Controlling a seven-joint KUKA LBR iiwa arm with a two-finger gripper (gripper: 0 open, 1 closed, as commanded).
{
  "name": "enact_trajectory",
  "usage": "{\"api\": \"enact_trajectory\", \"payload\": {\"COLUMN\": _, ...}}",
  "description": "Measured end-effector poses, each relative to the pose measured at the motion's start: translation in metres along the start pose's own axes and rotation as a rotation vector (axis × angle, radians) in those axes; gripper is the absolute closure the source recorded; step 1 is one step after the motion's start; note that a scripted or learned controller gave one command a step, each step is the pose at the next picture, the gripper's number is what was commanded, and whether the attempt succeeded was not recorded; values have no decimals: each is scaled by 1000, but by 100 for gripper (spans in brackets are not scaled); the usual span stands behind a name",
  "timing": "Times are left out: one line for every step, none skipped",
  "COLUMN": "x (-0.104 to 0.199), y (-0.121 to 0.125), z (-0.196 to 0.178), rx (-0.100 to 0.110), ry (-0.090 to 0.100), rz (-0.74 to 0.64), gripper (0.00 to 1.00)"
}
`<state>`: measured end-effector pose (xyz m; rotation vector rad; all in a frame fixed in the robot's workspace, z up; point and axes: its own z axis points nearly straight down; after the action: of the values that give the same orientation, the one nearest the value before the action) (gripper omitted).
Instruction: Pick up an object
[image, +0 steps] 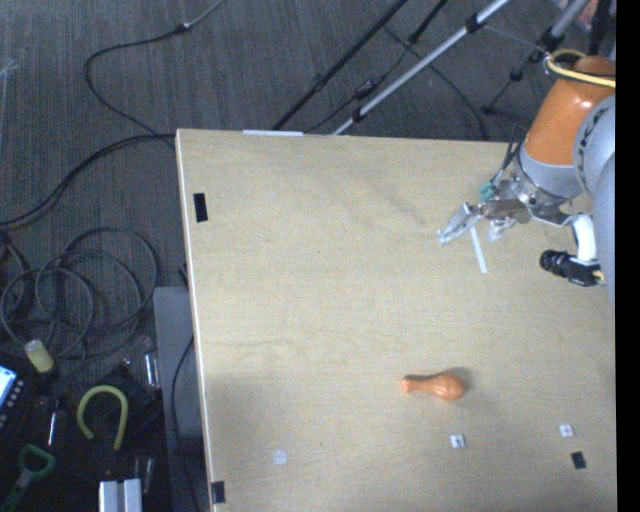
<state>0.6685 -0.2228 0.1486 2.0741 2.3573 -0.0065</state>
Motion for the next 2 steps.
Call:
{"api": "enact_trajectory", "payload": {"x": 1, "y": 1, "z": 64, "rx": -1, "ry": 1, "rz": -177, "gripper": 0}}
{"api": "enact_trajectory", "payload": {"x": 48, "y": 6, "z": 64, "rx": -3, "ry": 2, "rz": -404, "gripper": 0}}
